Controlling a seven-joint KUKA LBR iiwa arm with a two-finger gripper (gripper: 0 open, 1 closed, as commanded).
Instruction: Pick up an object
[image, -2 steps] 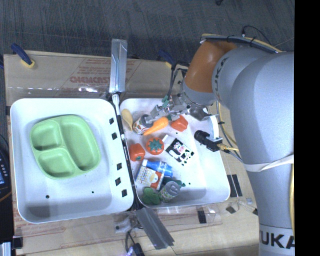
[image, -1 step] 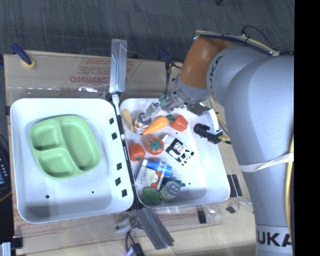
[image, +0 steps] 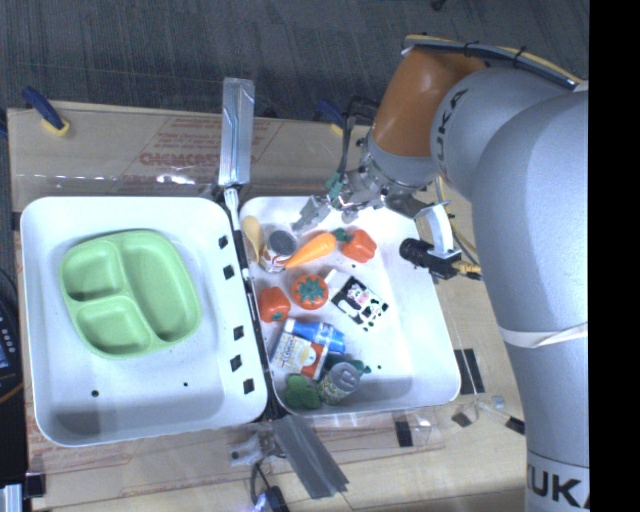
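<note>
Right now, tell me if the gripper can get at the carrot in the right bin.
Probably yes. The gripper hangs just above the far end of the right bin, close to the carrot, which lies on top with nothing over it. The red pepper and a can crowd its ends, so a clean grasp is uncertain.

1. Just one fixed cam, mounted above the bench (image: 150, 150), looking down at a slant.
2. It's far enough back to fit both white bins: left bin (image: 40, 330) at 9 o'clock, right bin (image: 425, 330) near center.
3. The arm (image: 520, 200) comes in from 3 o'clock.
</note>
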